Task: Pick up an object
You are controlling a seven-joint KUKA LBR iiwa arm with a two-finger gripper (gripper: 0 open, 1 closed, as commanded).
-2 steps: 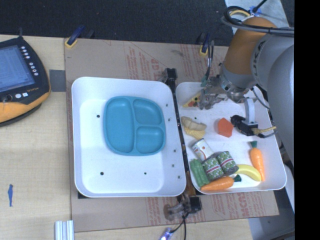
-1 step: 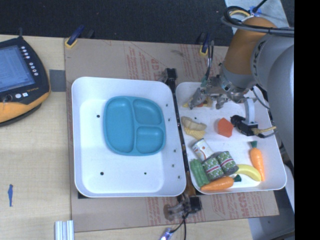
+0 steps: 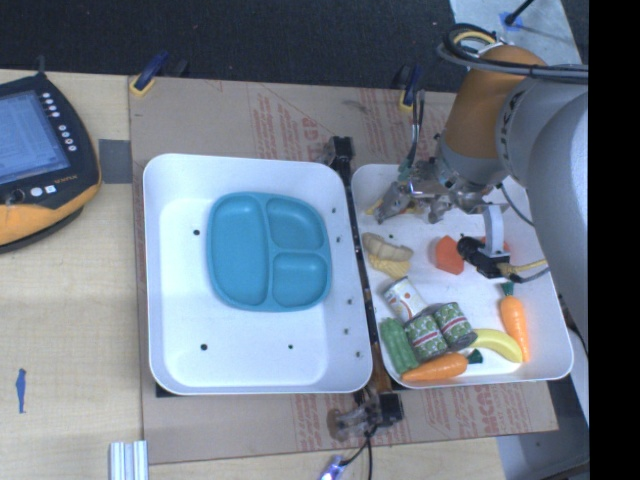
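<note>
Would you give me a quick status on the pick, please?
Gripper low at right bin's far-left corner, nothing seen held. Toy food crowds near end. Blue plate in left bin.

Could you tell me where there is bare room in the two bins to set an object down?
The left bin has bare floor all around the blue divided plate, widest along its near edge. The right bin is crowded: carrots, a banana and packets fill its near end, and the end effector occupies the far corner.

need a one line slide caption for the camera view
KUKA arm's gripper low at the far end of the right bin of toy food, with a blue divided plate in the left bin.
</note>
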